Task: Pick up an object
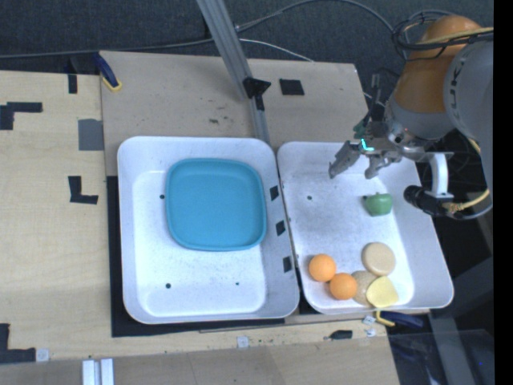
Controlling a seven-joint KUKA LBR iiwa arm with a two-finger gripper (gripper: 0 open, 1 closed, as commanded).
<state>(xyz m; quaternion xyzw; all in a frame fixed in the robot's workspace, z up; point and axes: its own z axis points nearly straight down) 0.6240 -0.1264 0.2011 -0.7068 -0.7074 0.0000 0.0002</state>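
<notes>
two shallow white bins sit side by side on a wooden bench [48,215]. the left bin [136,239] holds a blue square plate [215,204], lying flat, roughly in the middle and toward the far side of the bin. the right bin [321,215] holds all the small items.

the gripper [356,167] hangs over the far part of the right bin, near its top edge. its two dark fingers are spread apart, one pointing down-left and one down-right, with nothing between them. a small teal light shows on the wrist just above the fingers. the grey arm [473,79] with an orange band [425,70] comes in from the right side, cables looping around it.

a green object [377,204] lies on the bin floor just below and right of the gripper, near it but apart from the fingers. it is the closest item to the gripper.

the other things cluster in the near right corner of the right bin: two orange balls [322,268] side by side, the second one [343,286] slightly nearer the front wall; a tan round object [378,257] above them to the right; a yellow object [383,293] at the front wall, touching or just beside another pale piece between it and the second orange ball. exact shapes in that pile are hard to tell.

a grey metal bar [228,38] runs slantwise from the top edge down to the gap between the bins.
</notes>
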